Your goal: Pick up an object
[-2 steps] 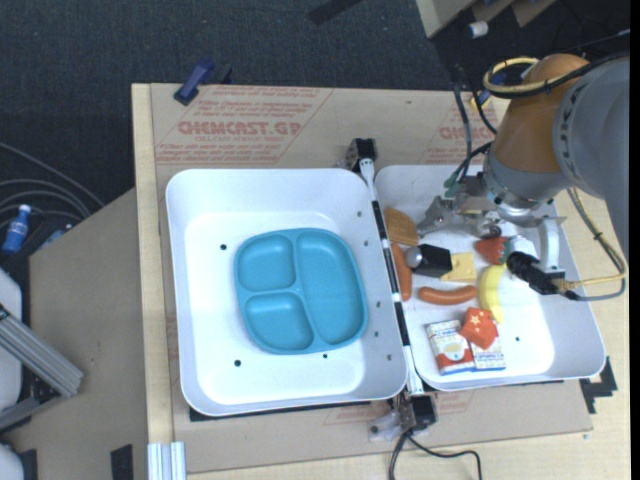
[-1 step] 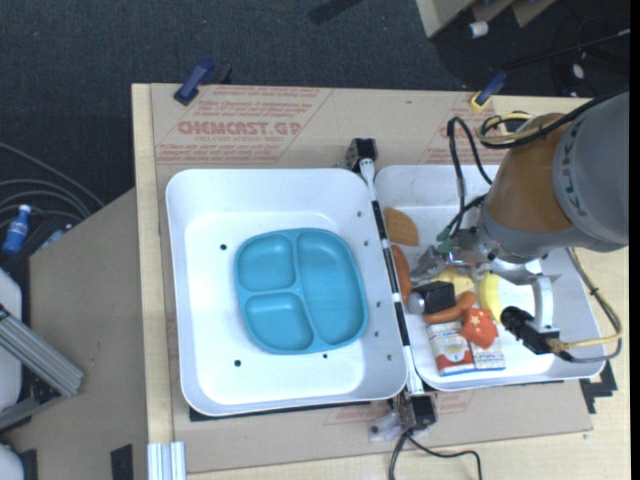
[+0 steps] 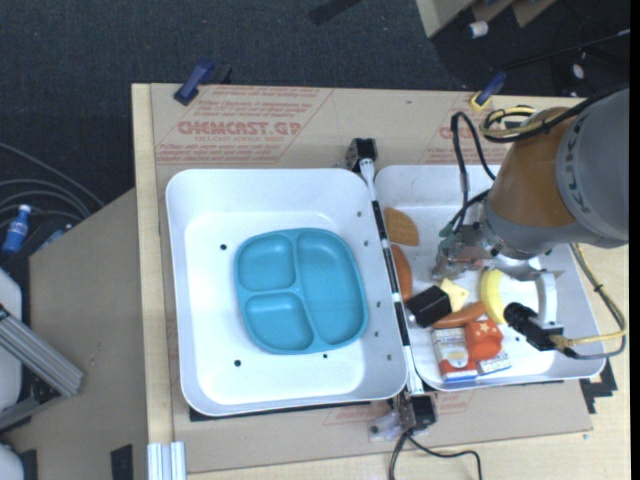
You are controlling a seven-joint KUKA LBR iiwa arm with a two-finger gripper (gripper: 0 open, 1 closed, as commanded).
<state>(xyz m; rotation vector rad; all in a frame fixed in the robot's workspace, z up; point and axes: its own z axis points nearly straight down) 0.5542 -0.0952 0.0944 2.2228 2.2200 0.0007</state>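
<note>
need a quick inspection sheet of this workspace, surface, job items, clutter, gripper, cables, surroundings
surface: brown board bearing left bin and right bin, side by side
job's things: blue divided plate in left bin; banana, black block, red-labelled packet and orange pieces in right bin
clutter: blue clips at the board's far edge
grippers: gripper low over the right bin's pile, grip not discernible
cables: black cable along the arm; more on the floor at left
surroundings: dark carpet
</note>
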